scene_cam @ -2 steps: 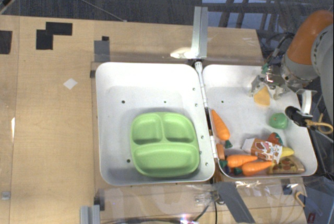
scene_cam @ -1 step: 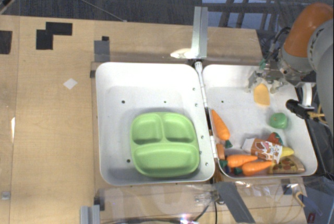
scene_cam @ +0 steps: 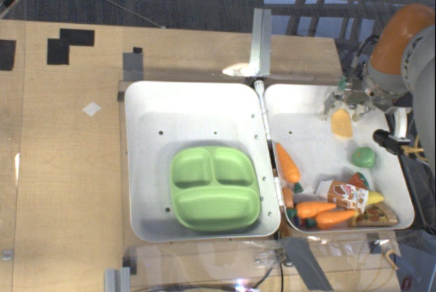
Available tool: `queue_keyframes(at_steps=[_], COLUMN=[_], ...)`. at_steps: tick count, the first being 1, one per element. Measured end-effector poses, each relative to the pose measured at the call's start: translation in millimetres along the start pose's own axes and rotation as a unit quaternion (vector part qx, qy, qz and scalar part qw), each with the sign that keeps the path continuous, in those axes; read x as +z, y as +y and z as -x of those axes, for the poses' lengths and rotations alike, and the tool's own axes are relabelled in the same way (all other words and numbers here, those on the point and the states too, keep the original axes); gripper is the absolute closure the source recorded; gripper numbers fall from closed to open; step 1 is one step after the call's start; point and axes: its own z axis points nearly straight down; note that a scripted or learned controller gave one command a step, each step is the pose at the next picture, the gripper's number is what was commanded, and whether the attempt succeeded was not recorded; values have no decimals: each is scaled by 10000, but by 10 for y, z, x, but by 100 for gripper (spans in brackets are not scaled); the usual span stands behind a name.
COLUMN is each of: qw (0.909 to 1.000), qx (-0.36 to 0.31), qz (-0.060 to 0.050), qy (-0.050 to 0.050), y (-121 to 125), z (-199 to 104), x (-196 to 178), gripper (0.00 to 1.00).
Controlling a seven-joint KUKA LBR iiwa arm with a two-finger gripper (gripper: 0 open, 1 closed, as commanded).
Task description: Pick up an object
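We see the gripper (scene_cam: 349,101) at the far right corner of the right bin (scene_cam: 306,114), just over a yellow object (scene_cam: 341,124) lying on the bin floor. The fingers look spread either side of its top end, partly open, but we can't confirm contact, so nothing counts as held. The other things sit nearer the camera: green ball (scene_cam: 364,156), carrots (scene_cam: 287,164) along the divider, a small box (scene_cam: 348,195) and more toy food in the near corner. A green tray (scene_cam: 215,187) lies in the left bin (scene_cam: 153,148).

We judge this the descend-and-close step. To do it well: centre the fingers on the yellow object, go low enough to straddle it, close fully, then lift straight. It's near the bin wall, so watch for finger collision there. It's rounded and may slip out.
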Motion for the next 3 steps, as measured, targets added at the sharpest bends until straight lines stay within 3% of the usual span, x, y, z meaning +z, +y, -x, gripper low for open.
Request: queue_keyframes(at_steps=[1,2,3], qw=[9999,9999,9968], qx=[-35,-161,-801], qz=[91,58,61], qy=[-25,-26,-32], y=[50,13,6], z=[-16,-222,-40], x=[-154,-7,-254], gripper=[100,100,100])
